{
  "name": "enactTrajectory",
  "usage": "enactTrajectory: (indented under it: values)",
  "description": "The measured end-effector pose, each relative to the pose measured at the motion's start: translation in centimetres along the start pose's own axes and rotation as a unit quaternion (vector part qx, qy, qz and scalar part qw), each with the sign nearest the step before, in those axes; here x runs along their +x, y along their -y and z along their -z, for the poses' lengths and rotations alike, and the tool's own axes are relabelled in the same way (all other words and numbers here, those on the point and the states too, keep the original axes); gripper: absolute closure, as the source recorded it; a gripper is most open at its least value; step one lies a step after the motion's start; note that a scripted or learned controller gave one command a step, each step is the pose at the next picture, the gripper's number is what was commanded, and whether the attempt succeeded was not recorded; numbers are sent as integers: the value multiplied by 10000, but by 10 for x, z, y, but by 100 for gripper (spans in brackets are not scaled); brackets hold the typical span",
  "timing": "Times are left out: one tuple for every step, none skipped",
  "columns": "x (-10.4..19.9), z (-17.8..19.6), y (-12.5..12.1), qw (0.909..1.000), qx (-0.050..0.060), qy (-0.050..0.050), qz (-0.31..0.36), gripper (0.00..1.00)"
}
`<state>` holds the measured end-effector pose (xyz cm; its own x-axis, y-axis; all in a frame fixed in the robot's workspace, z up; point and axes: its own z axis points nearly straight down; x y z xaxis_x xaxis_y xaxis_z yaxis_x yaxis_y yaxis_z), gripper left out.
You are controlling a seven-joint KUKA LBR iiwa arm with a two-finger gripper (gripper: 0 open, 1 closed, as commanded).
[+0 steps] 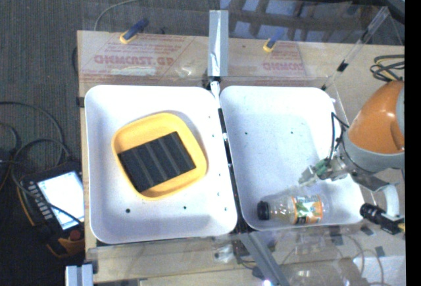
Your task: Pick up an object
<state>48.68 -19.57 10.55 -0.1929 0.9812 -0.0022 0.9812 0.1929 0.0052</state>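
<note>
Two shallow white bins are sitting side by side on the desk (92, 54) in the camera view. The arm (378, 127), grey with an orange band, is reaching in over the right edge of the right bin (276, 120). The end effector (320, 171) is hovering low over the right bin's lower right area, and its opening cannot be determined from this angle; nothing is visibly sitting between its tips.

A plastic bottle (293, 209) with a dark cap and an orange and green label is lying on its side just below and slightly left of the end effector, near the bin's front wall, with the cap pointing away from the arm. Whether the end effector is touching the bottle cannot be told.

Well to the left of the end effector, in the left bin (105, 107), a yellow dish (191, 146) is carrying a black ribbed pad (156, 160).
</note>
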Motion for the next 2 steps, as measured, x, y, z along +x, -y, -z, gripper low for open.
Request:
enactTrajectory:
  values:
    - [0,0,0,10000,1,0,-1,0]
    - [49,-13,-12,9988,-53,65,483,0]
